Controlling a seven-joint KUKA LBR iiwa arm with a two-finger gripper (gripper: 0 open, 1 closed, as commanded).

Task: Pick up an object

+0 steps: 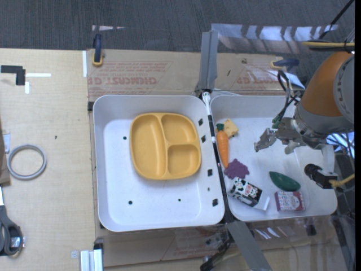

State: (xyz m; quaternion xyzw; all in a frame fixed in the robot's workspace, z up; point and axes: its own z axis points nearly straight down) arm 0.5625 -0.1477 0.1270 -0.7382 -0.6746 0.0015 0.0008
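The task named no single object, so any piece in the right bin [316,208] would have served: the carrot [223,147] lay against the bin's nine o'clock wall, with a yellow cheese wedge [230,128] just beside its top and purple grapes [236,168] touching near its tip. These looked like light, stiff plastic toys, smooth and likely to slip; the carrot seemed best taken across its thick middle, though the wall crowded it. Toward six o'clock lay a black-and-white carton [246,192], and at about five o'clock a green leaf-shaped piece [284,180] above a small pink packet [288,201]; the packet looked flat and hard to get under. The gripper [277,140] hung over bare floor near the bin's centre, its jaws parted and nothing between them. The arm's orange band covered the bin's two o'clock corner, and the three o'clock rim was lost behind cables. The left bin [113,208] held a yellow divided plate [166,145].
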